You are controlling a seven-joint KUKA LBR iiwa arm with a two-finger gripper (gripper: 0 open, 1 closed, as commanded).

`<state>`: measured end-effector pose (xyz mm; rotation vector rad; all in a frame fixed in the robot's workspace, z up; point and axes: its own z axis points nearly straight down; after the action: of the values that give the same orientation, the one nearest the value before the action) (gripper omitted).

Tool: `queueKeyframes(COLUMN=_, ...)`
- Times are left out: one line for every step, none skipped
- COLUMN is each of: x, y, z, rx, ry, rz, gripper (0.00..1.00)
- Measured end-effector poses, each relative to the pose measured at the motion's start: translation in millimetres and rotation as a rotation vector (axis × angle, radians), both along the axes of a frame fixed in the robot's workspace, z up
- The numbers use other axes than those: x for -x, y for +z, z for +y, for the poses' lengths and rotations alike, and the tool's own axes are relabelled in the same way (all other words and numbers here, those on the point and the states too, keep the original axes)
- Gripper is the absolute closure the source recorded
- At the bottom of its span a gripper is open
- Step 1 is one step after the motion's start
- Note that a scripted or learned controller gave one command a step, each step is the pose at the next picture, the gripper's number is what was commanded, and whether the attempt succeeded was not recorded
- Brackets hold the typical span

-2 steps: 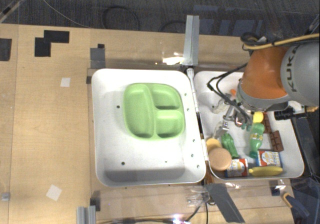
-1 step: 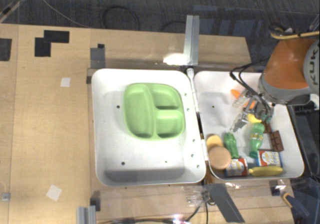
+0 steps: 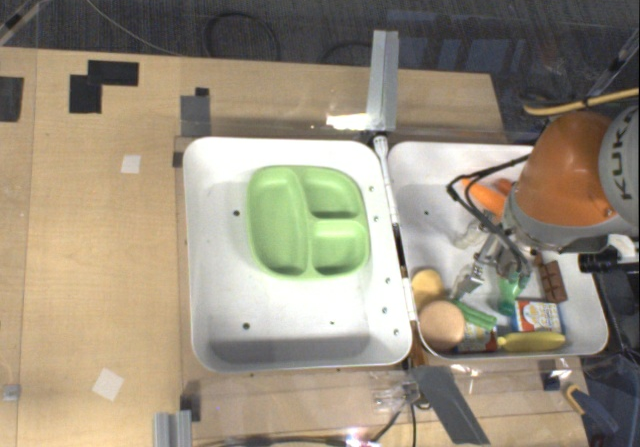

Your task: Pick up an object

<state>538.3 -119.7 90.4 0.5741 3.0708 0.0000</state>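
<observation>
Camera view: arm is reaching in from the right and hanging over the right bin, with the gripper low among the clutter at that bin's near end. Jaw state: cannot tell; the metal parts are blurring into the items under them, and nothing is showing clearly between them. Candidate objects are all lying in the right bin: two tan rounds at the near-left corner, a green piece just beside the gripper, a yellow item along the near wall, a small box, a brown bar. Left bin is bearing only a green tray.

Step, as judged: approaching or descending for a grasp, not yet lifting. Next move is calling for closing on one item, likely the green piece, without wedging against its neighbours, then a straight lift.
</observation>
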Motion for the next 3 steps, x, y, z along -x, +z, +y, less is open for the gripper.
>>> queueKeyframes(x=-50, y=-1, z=9, rx=-0.003, ry=-0.087, rz=0.004, gripper=0.0)
queueKeyframes(x=-100, y=-3, z=3, rx=-0.004, ry=-0.135, rz=0.005, gripper=0.0)
queueKeyframes(x=-73, y=24, z=-7, rx=-0.001, ry=0.052, rz=0.007, gripper=0.0)
